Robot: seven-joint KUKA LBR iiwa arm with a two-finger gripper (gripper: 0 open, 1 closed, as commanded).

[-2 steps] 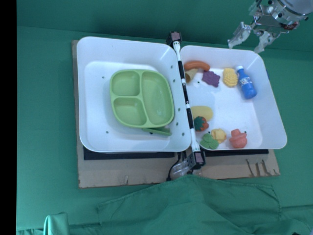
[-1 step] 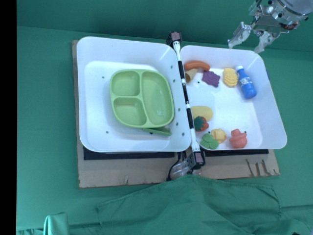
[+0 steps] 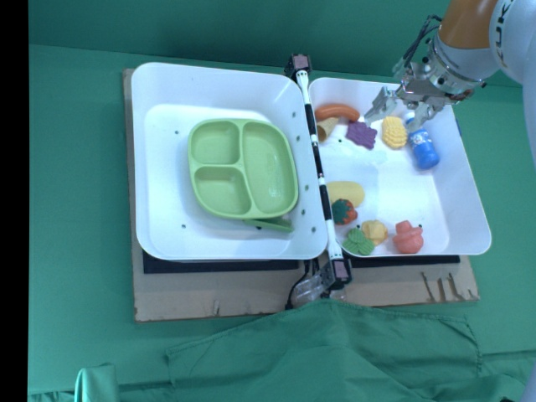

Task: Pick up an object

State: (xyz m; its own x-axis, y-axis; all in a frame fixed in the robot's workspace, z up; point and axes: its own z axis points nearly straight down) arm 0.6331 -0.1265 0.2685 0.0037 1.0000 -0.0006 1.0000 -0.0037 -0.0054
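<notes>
The right bin (image 3: 456, 199) holds several toy foods. Along its far side lie a red sausage (image 3: 337, 110), a purple grape bunch (image 3: 362, 134), a yellow corn piece (image 3: 394, 132) and a blue bottle (image 3: 424, 149). My gripper (image 3: 398, 110) hangs open at the bin's far end, just above the corn, with one finger toward the grapes and the other toward the bottle. Nothing sits between the fingers.
A yellow piece (image 3: 346, 193), a red-and-green piece (image 3: 343, 212), a green piece (image 3: 360, 241), a small yellow-orange piece (image 3: 374, 230) and an orange-red piece (image 3: 408, 237) lie near the front. The left bin (image 3: 159, 99) holds a green divided plate (image 3: 243, 170). A black-and-white rail (image 3: 316, 162) separates the bins.
</notes>
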